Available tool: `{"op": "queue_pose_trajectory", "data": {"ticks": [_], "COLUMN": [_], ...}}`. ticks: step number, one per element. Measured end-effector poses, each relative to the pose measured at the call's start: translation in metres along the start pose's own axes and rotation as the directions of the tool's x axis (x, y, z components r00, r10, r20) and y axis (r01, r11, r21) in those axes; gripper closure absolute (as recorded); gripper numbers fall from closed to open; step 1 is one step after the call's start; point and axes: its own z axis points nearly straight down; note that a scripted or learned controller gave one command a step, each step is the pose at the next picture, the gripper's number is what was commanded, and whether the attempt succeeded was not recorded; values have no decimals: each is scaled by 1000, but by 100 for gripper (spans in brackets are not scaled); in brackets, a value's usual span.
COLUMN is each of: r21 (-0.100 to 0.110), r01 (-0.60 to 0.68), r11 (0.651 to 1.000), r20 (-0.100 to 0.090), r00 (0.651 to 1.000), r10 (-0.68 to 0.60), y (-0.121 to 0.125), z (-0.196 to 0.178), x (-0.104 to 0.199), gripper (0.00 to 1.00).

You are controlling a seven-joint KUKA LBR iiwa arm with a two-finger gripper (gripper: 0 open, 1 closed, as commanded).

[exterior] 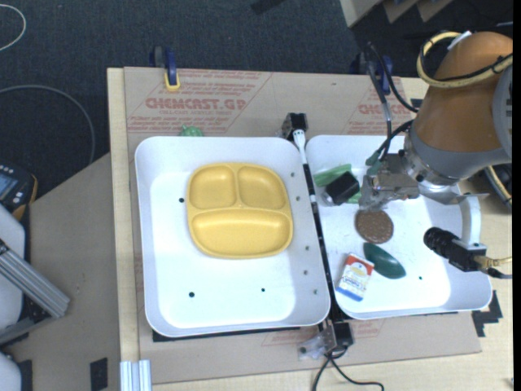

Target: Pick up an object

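From the camera view, the right bin serves as the landmark. The gripper hangs over that bin's middle, directly above a brown round disc with a speckled, flat face, lying on the bin floor. Whether the fingers are spread or closed cannot be told; nothing is visibly held between them. Just below the disc lies a dark green, leaf-shaped piece, and beside that, near the bin's front-left corner, a small white carton with red and blue print. Toward the bin's back-left sit a black block and a light green piece. Left of the right bin, the left bin bears a yellow divided plate.
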Motion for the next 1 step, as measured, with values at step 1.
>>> {"op": "queue_pose_trajectory", "data": {"ticks": [1], "r21": [0], "r01": [-3], "r11": [1000], "r20": [2], "r00": [1000], "r10": [3], "y": [-37], "z": [26], "x": [67], "gripper": [100]}}
